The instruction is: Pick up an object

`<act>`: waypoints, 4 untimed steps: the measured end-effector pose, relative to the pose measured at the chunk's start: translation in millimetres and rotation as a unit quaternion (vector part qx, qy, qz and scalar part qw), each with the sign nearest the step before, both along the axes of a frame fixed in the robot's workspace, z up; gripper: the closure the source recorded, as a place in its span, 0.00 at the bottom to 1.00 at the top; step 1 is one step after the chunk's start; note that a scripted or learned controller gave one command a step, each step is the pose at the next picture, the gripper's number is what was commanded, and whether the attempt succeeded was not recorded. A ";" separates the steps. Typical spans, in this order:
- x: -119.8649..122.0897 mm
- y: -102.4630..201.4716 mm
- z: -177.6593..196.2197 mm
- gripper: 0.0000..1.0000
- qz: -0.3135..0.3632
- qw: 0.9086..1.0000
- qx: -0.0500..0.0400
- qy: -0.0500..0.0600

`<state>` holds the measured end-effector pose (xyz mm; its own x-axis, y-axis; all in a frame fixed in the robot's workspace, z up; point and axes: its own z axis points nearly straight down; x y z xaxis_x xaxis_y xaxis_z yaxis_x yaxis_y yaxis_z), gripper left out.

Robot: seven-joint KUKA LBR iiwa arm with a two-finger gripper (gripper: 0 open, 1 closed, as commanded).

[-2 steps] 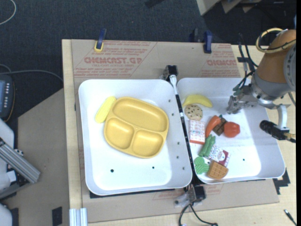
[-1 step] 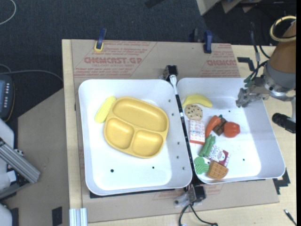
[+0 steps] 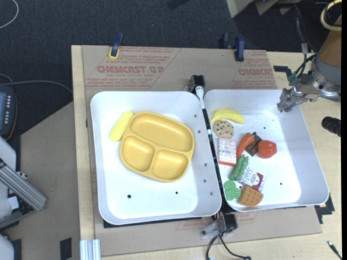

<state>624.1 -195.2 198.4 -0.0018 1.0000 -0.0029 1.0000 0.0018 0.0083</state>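
White shallow plastic bin (image 3: pixel 303 161) lies below-left of the two-finger metal gripper (image 3: pixel 286 103), which hovers at its far right rim w/ nothing held; can't tell its opening. Small red plastic toy tomato (image 3: pixel 267 149), nearest below, looks light, stiff, prob slippery: grip across middle.

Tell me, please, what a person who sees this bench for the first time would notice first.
The big yellow divided tray fills the middle of the left bin, with a yellow corn cob against its upper left edge. In the right bin, small toy foods cluster by the left wall, among them a banana and a red tomato.
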 end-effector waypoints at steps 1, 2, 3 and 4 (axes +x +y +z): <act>1.2 -0.2 29.0 1.00 0.000 1.000 0.000 0.001; -14.0 49.9 19.1 1.00 0.002 1.000 0.003 0.006; -36.9 104.5 29.9 1.00 0.002 1.000 0.003 0.005; -53.7 162.1 36.0 1.00 0.002 1.000 0.003 0.005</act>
<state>570.4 -33.1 234.4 -0.0065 1.0000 0.0039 1.0000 0.0065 -0.0022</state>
